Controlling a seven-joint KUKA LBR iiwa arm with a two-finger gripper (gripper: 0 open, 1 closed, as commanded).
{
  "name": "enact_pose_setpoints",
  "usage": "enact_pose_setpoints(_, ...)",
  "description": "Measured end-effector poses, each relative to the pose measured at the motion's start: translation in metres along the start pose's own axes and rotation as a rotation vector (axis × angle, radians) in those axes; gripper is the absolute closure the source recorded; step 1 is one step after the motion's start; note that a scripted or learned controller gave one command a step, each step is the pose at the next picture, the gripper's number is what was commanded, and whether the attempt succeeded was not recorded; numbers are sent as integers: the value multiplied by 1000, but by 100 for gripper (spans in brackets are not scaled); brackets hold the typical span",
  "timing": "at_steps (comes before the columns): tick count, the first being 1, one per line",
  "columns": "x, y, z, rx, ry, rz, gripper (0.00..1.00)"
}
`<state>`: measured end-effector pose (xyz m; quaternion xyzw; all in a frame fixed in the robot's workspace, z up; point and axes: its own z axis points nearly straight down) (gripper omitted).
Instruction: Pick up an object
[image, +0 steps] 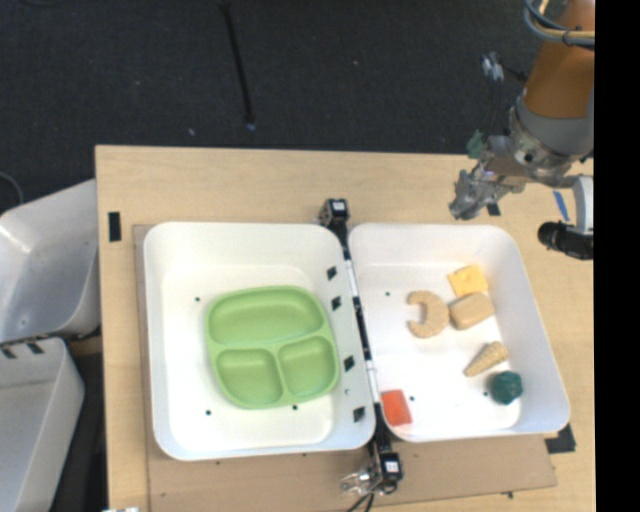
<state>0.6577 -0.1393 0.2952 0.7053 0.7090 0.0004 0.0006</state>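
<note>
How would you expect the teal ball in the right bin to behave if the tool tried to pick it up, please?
The teal ball looks round, so it would probably roll if nudged off-centre. It sits near the right bin's corner wall, which may stop it but could crowd the approach. The cone lies close beside it and might get bumped.

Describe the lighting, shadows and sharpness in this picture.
Camera view: even, soft light; white bins bright but not blown out; green tray and small items cast only faint shadows; the gripper looks slightly blurred; the background beyond the bench is dark.
</note>
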Motion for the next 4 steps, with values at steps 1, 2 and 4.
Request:
enact_pose_setpoints(1, 46, -4, 18, 1, 0, 1, 100)
enact_pose_setpoints(2, 89, -8, 21, 2, 0, 0, 100)
enact_pose_setpoints(4, 185, -16, 41, 2, 0, 1, 100)
